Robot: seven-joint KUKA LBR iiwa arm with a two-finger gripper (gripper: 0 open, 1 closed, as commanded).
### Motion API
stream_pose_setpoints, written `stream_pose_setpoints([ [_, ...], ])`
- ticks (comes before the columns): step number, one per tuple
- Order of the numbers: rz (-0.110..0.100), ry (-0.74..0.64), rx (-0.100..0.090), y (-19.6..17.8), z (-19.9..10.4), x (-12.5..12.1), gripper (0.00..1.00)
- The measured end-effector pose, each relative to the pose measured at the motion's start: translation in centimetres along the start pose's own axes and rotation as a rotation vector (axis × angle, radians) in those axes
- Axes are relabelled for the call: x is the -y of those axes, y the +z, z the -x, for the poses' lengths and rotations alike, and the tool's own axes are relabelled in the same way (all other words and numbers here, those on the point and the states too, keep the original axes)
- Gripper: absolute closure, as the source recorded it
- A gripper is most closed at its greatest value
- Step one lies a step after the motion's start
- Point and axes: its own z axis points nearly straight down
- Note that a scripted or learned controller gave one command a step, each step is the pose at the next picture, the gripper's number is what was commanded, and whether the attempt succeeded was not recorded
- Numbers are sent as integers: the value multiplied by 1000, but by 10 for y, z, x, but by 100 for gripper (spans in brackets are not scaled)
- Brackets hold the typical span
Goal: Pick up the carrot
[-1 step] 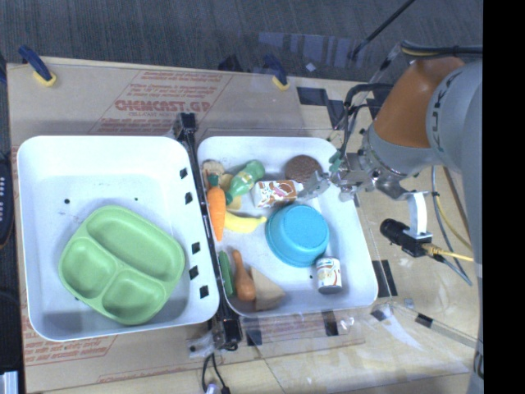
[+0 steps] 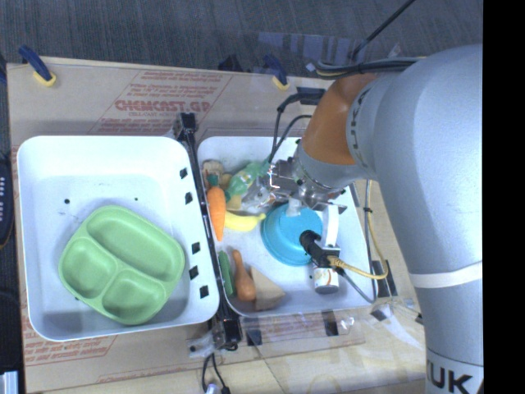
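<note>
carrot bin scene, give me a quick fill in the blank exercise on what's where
1. The green divided plate lies in the ____ bin.
2. The carrot lies in the right bin, close to its ____ wall.
3. The round dish near the gripper is ____ in colour.
4. The band above the arm's wrist is ____.

Missing words: left; left; blue; orange

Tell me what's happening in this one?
The arm reaches in over the right bin, its wrist above a jumble of toy food and a blue bowl. The carrot lies along that bin's left wall, not touched by the arm. A second orange piece lies nearer the front. The left bin holds a green divided plate. Nothing looks picked up yet.
</note>
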Motion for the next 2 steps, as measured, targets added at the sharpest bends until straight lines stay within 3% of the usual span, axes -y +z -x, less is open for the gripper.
stream_pose_setpoints([
  [1, -2, 161, 2, -62, -57, 37, 0],
  [2, -4, 460, 3, -60, -78, 9, 0],
])
